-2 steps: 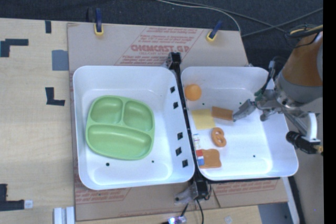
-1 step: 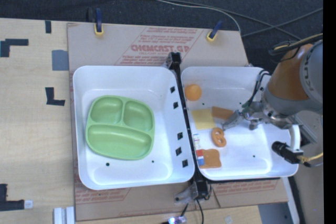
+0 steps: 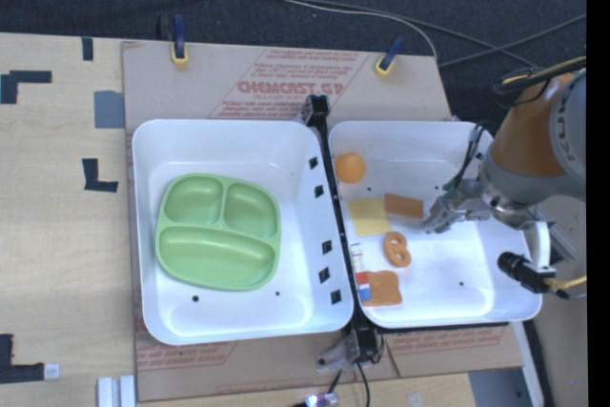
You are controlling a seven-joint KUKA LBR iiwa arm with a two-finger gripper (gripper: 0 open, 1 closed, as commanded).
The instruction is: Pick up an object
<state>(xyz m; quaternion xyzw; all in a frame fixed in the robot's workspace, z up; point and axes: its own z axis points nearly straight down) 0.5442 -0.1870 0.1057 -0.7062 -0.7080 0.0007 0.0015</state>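
Your gripper [image 3: 440,216] sits low in the right bin [image 3: 477,305], beside the brown block [image 3: 403,206]. Can't tell whether the jaws are open or closed.

Two shallow white plastic bins sit side by side on a brown cardboard sheet [image 3: 286,81]. The left bin [image 3: 152,148] holds a pale green three-compartment plastic tray [image 3: 218,232]. In the right bin [image 3: 477,300], a small orange ball [image 3: 351,168] lies at about ten o'clock, a flat yellow square [image 3: 368,216] just below it, a brown rectangular block [image 3: 404,206] beside that, a pretzel-shaped orange piece [image 3: 396,250] near centre, and a tan toast-like slice [image 3: 382,288] at seven o'clock. The grey two-finger gripper [image 3: 440,216] hangs at three o'clock, near the brown block.
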